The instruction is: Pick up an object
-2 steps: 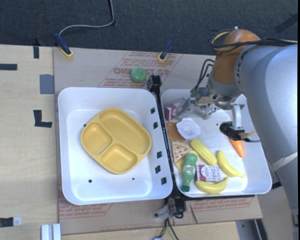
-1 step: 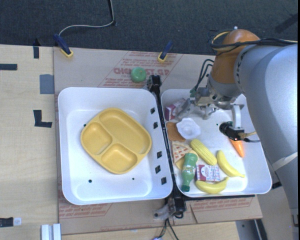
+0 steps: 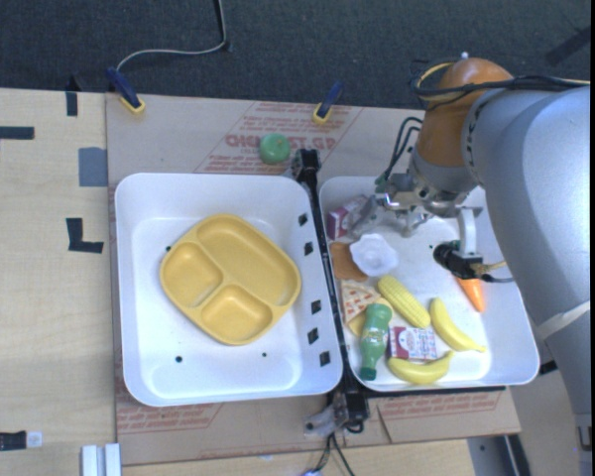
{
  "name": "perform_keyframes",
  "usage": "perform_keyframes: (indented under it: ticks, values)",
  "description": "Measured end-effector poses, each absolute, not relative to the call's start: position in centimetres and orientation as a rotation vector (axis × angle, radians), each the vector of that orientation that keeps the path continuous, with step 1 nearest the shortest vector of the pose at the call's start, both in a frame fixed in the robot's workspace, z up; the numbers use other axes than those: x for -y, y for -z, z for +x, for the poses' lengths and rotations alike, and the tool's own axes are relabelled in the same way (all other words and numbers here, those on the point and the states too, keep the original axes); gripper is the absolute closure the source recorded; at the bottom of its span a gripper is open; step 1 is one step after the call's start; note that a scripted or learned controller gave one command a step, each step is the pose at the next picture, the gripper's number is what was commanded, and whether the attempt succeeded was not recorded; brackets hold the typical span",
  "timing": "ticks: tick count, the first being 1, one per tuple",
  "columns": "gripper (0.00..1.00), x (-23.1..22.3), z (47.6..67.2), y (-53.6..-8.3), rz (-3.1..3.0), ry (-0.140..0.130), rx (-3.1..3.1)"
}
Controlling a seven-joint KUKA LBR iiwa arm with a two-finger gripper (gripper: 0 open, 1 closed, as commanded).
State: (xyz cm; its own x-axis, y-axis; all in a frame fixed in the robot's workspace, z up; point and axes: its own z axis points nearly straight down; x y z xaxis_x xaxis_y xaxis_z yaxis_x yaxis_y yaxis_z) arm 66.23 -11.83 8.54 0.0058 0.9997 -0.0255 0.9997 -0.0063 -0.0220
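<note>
The tool (image 3: 414, 206), on the grey arm with an orange band (image 3: 454, 127), sits low over the rear of the right shallow white bin (image 3: 506, 365); its opening cannot be told from this view. Just in front of it lies a small clear plastic cup (image 3: 375, 255), apart from the tool. Further forward are a yellow corn cob (image 3: 404, 300), 2 yellow bananas (image 3: 454, 326), a green plastic bottle (image 3: 374, 337), a red and white carton (image 3: 414, 344) with print too small to read, and an orange carrot (image 3: 473, 292) at the right. The left shallow white bin (image 3: 139, 365) holds a yellow 3-compartment tray (image 3: 229, 278). The cardboard-covered tabletop (image 3: 228, 137) bears faded red print, not legible, and a green round lid (image 3: 275, 148).
</note>
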Motion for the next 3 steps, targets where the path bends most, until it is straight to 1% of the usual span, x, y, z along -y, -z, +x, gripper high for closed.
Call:
perform_keyframes:
  ticks: [2,3]
  values:
    - [0.0,12.0,66.2,-8.5,2.227,0.048,-2.219]
    - [0.0,10.2,64.3,-8.6,2.221,0.017,-2.213]
